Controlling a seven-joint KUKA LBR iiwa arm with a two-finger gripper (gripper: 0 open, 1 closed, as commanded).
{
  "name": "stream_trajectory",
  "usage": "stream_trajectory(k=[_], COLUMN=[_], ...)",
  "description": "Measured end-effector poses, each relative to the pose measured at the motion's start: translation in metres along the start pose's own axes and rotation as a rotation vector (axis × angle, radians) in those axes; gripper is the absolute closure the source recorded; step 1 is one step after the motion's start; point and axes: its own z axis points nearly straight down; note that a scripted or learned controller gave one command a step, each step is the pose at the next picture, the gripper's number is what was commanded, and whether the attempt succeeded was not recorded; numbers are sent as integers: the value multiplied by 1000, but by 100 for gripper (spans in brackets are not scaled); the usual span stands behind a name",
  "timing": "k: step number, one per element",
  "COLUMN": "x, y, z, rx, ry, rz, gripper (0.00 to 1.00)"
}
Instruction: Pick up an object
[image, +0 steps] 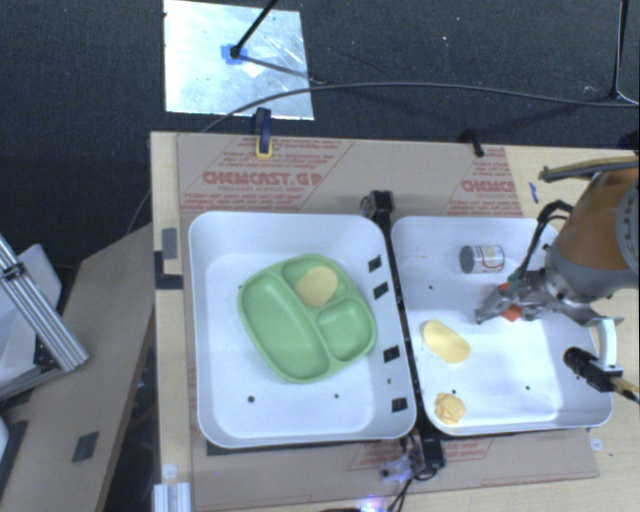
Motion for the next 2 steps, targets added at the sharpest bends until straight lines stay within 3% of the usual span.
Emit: stream_trajectory(k=[1,2], x=[-1,4], y=[1,5], z=[-13,-76], rx=[-5,-9], ry=[-2,-3], rz=[0,-4], gripper=[100,100])
